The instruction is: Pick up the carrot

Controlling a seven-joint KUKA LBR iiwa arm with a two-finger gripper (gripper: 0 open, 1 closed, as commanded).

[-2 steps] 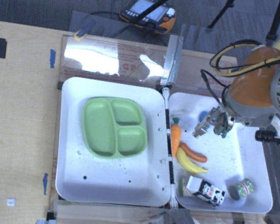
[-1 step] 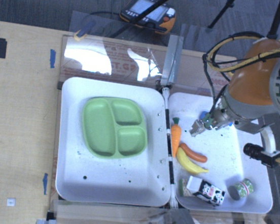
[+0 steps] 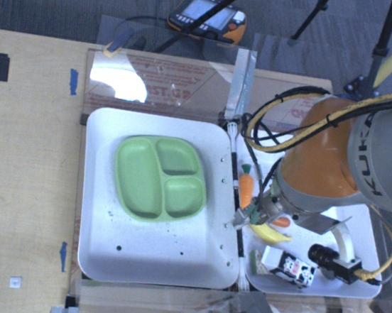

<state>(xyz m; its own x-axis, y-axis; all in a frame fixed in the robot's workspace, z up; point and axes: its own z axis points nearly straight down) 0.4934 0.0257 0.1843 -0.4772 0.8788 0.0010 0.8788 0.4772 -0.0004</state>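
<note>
The left bin (image 3: pixel 91 246) carries a green divided plate (image 3: pixel 161 178). Just across the divide, the carrot (image 3: pixel 246 189) lies in the right bin (image 3: pixel 367 223), hard against its left wall, lengthwise along it with the green top at the far end. The gripper (image 3: pixel 259 212) sits just beside the carrot's near end, slightly right of it. Whether it is open, closed or on anything I cannot tell (the wrist hides it). A yellow banana (image 3: pixel 272 234) lies just below, and a small printed box (image 3: pixel 289 266) is nearer the front.

The carrot is probably a toy: light, stiff, smooth and tapered, so apt to slip. I would grip across its thick middle, though the wall leaves little room on that side.
</note>
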